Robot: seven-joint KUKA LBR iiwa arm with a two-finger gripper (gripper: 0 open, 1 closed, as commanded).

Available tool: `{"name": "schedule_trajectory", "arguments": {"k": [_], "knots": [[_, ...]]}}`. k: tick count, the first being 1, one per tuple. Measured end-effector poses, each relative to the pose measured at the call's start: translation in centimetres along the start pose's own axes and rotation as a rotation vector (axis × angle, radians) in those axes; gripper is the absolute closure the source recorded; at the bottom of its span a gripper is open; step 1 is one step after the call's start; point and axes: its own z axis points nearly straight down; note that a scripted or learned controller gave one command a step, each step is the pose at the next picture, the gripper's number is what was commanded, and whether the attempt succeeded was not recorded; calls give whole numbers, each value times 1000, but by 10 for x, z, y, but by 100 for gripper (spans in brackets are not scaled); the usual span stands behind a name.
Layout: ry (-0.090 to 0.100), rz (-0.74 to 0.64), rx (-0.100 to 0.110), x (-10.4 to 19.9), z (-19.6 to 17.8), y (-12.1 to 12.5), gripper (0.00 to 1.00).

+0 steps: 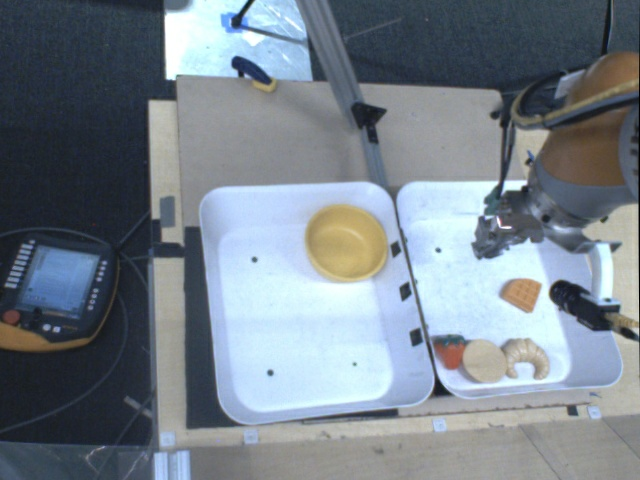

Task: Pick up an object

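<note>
Currently the grey arm with its orange band [590, 118] reaches over the right-hand shallow white bin [600, 373], claw [492, 240] hanging above bare floor; whether it is spread or pressed together cannot be told. Left of the claw, in the other white bin [240, 368], sits a round yellow bowl [346, 242]. Below-right of it lies a tan waffle-textured wedge [521, 294]. Further below: a beige disc [483, 360], a pale croissant-shaped piece [528, 357], a small red item [449, 349].
</note>
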Motion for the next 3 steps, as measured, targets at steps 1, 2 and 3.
{"name": "schedule_trajectory", "arguments": {"k": [1, 2, 3], "knots": [[0, 1, 0, 47, 12, 18, 100], [0, 0, 0, 99, 22, 43, 100], [0, 1, -1, 140, 20, 59, 100]]}}
